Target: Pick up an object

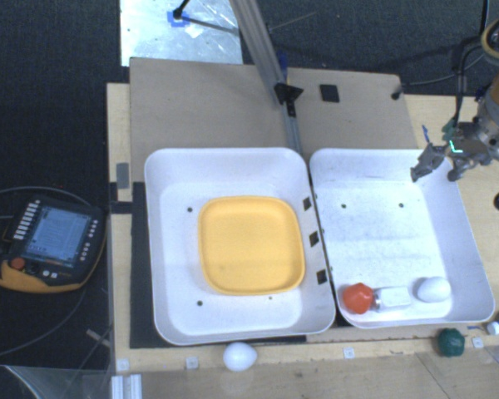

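- Camera view: the claw [441,163] hangs at the right edge of the frame, over the upper right rim of the right bin [382,223]. Its two dark fingers are spread, with nothing between them.
- The pickable things lie in a row along the lower wall of that bin: a red ball [358,298] at lower centre-right, a white block [393,298] touching it, and a white egg [433,289] just beside the block.
- The left bin [170,223] bears a yellow plate [251,244], flat and broad, probably a poor fit for the fingers.
- Likely step: choosing a target and travelling toward the lower part of the frame before descending.
- The egg looks the best pick: it has free space on its right side, whereas ball and block crowd each other.
- Set the fingers to straddle it across the row's short direction, so neither finger hits the block or the wall.
- Another egg [239,356] and a green ball [450,342] lie on the tabletop [382,364] below the bins; leave them.
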Available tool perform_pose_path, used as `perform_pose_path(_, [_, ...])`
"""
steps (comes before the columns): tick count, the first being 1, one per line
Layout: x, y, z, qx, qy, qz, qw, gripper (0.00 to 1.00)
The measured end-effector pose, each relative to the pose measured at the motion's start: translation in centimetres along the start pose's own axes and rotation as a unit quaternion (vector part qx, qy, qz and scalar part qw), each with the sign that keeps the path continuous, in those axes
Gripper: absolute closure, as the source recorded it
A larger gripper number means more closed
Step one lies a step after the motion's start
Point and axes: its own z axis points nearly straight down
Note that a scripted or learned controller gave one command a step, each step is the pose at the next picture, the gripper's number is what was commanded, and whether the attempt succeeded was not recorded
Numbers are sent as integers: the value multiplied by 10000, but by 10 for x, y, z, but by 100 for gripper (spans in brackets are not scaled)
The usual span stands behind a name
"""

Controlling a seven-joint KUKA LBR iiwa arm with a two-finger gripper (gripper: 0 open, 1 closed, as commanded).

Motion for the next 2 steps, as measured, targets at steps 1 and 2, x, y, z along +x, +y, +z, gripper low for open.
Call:
perform_pose_path(1, [0, 0, 0, 0, 0, 0, 10000, 0])
perform_pose_path(2, [-2, -9, 47, 19, 4, 4, 10000, 0])
